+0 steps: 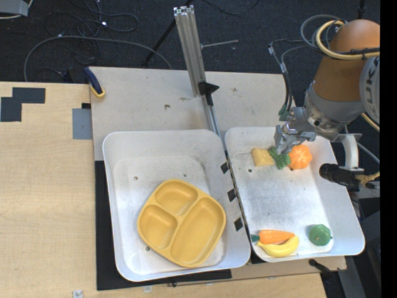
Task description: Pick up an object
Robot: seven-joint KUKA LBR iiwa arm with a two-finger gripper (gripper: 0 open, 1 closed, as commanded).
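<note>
My gripper (284, 145) hangs low over the far end of the right bin (279, 194), at the end of the grey arm with its orange band. Right under its tip lies a small green toy (283, 161), with an orange fruit (301, 157) touching it on the right and a pale yellow piece (262, 158) on its left. I cannot tell whether the gripper touches the green toy. At the bin's near end lie an orange carrot (275, 235) on a yellow banana (280, 248), and a green round fruit (319, 234) to their right.
The left bin (124, 166) holds a yellow divided plate (181, 222) near its front. An aluminium post (191, 48) rises behind the two bins. A black cylinder (338, 174) juts in by the right bin's right rim. Cables lie on the dark floor behind.
</note>
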